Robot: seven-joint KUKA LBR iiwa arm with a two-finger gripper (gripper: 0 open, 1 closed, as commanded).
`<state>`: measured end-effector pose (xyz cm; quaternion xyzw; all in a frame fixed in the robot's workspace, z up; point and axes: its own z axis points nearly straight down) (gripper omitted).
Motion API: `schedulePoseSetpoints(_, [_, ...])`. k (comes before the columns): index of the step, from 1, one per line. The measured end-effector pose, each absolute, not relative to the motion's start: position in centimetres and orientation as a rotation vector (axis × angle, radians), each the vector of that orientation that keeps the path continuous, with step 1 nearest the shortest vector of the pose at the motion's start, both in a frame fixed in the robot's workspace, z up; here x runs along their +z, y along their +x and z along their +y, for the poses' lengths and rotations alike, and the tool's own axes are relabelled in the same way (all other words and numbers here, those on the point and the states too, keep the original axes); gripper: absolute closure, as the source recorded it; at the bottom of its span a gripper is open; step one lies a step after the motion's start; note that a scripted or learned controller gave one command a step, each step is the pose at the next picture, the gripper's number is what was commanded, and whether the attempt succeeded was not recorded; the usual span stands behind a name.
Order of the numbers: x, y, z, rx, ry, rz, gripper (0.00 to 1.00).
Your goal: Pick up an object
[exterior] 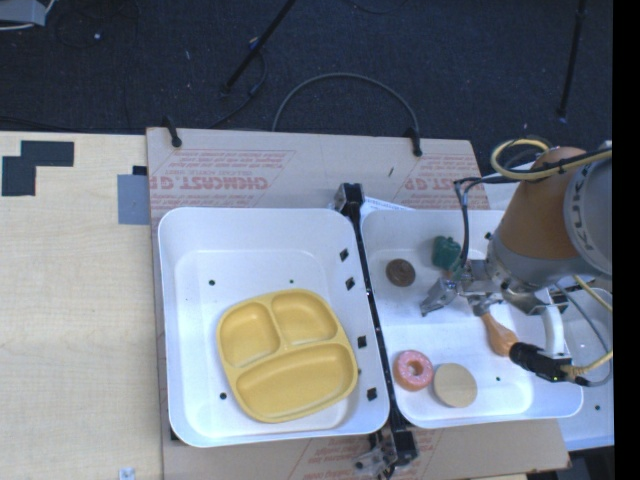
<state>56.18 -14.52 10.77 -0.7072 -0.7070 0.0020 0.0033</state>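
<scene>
Currently approach step: end effector hovers in right white bin, fingers spread, grasping nothing, between small round brown disc and orange-handled tool. Next: descend, clench.

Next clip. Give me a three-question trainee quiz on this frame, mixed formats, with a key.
1. True or false: the yellow divided plate lies in the left bin.
2. Which item sits right beside the pink donut in the right bin?
A. green object
B. tan disc
C. brown round piece
3. Fill in: the gripper hovers between the brown round piece and the ______ object.

Key:
1. True.
2. B, the tan disc.
3. Orange, the orange object; the green object lies further back.
</scene>
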Motion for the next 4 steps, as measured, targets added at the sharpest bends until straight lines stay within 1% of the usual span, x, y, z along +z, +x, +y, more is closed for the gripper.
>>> schedulePoseSetpoints(1, [12.1,56.2,-14.6,0.005,-2.223,-2.213,1.00])
schedulePoseSetpoints(2, [18.4,56.3,-14.6,-0.002,-2.222,-2.224,1.00])
schedulePoseSetpoints(3, [23.7,57.4,-14.9,-0.002,-2.222,-2.225,1.00])
schedulePoseSetpoints(4, [27.5,57.5,-15.0,-0.001,-2.221,-2.224,1.00])
